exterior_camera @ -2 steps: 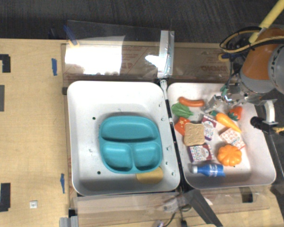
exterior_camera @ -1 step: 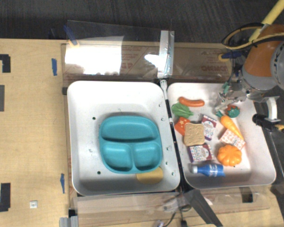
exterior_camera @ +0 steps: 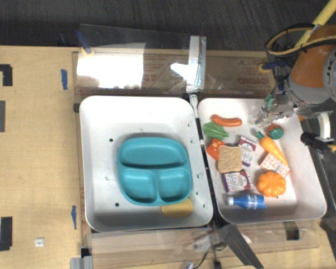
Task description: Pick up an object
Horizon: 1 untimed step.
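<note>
Since the gripper [exterior_camera: 271, 112] sits up in the far right corner of the right bin [exterior_camera: 311, 203], that's where I'd start. It's a jumble of metal glare against white plastic, so I honestly can't tell what state it's in, and nothing is visibly held. The grey arm [exterior_camera: 316, 74] with its orange band reaches in from the right, with yellow cable looped above it.

Right below the gripper is a small teal and red toy [exterior_camera: 275, 131], maybe a strawberry or radish, hard to call at this size. Just beside that, a toy carrot [exterior_camera: 271, 148] lies slanted, pointing toward the near side. My guess is one of those two is the pick target, simply because they're closest.

Further out, the bin is packed: a hot dog [exterior_camera: 227, 120], a green leafy piece [exterior_camera: 214, 130], a slice of bread [exterior_camera: 230, 159] lying on top of some snack packets, an orange pumpkin [exterior_camera: 271, 184], and a blue bottle [exterior_camera: 245, 201] on its side near the front wall.

Left bin [exterior_camera: 95, 116] holds a teal divided tray [exterior_camera: 154, 170] with a tan block [exterior_camera: 177, 208] touching its near edge. Looks like the drop side to me.
</note>
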Each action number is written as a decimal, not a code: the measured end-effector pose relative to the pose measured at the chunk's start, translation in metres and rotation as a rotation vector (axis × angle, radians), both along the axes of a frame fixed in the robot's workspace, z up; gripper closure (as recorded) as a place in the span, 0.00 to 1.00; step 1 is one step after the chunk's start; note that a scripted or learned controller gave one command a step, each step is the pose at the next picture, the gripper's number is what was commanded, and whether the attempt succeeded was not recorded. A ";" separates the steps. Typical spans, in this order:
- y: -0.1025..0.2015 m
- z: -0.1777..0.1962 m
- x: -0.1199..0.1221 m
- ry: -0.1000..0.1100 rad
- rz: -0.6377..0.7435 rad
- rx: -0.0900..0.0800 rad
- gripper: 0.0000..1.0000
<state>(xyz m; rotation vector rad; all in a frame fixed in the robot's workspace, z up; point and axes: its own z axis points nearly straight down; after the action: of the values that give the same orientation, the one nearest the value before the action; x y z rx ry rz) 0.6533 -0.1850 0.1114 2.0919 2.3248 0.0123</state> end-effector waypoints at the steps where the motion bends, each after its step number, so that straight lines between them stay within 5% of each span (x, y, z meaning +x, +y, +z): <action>1: 0.000 -0.001 0.000 0.002 0.000 0.000 0.00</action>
<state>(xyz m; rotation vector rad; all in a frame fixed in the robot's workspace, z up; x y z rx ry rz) 0.6529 -0.1848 0.1105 2.0926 2.3262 0.0109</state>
